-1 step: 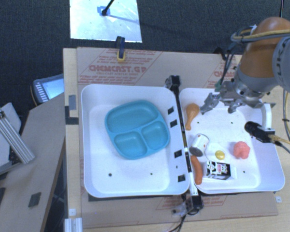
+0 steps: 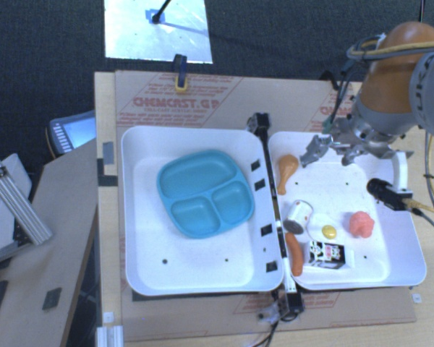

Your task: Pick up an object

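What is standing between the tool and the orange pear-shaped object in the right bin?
Nothing visible stands in the way. The tool hovers over the back of the right bin, and the orange pear-shaped object lies just to its left in the camera view, with bare bin floor between them. The small can lies farther forward.

Dark carpet floor (image 2: 43, 49), shiny metal sheet (image 2: 158, 20) — tan side table (image 2: 50, 215)

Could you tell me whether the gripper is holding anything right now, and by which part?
Nothing is held: the open two-finger gripper hovers above the right white bin.
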You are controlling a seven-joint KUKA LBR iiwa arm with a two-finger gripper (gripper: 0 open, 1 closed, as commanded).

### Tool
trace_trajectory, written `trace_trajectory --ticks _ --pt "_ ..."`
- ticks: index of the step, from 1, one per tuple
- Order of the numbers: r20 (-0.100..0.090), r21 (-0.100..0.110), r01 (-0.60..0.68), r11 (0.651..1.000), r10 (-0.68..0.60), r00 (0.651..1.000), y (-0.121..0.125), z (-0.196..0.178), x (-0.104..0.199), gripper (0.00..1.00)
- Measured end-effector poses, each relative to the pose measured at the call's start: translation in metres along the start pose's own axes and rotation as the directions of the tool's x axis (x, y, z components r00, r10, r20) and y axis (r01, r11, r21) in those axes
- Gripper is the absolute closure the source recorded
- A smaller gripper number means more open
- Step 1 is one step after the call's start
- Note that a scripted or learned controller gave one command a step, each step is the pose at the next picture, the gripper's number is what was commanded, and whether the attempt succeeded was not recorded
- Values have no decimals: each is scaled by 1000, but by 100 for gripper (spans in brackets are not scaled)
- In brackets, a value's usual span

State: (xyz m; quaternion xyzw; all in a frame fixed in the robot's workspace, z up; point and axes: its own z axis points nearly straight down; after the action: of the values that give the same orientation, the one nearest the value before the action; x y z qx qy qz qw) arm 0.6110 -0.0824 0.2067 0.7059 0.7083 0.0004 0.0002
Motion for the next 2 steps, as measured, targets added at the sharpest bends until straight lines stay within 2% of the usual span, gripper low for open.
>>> trace_trajectory --ticks 1,2 --pt "0 3 -3 1000 3 1000 -2 58 -8 0" --pt "1 3 -3 1000 3 1000 -8 118 -4 0"
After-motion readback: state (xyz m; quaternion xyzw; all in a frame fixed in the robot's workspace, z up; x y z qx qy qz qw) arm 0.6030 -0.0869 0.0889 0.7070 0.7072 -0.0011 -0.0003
